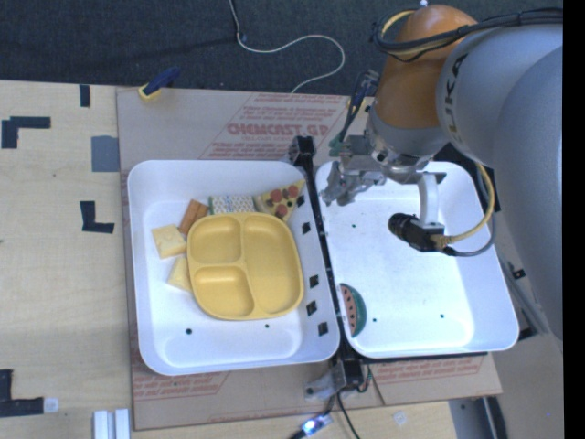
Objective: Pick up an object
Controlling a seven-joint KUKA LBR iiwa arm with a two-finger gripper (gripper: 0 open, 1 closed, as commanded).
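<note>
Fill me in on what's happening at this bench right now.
A grey and orange arm reaches in from the right, its gripper low over the right bin, near the divider. A watermelon slice toy lies by that bin's left wall. The left bin holds a yellow divided plate with small food toys around it.

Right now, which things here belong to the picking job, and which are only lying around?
Job: gripper; yellow plate; watermelon slice; crackers; pizza toy; the two bins.
Lying about: white cable; blue-yellow clip; cardboard.
</note>
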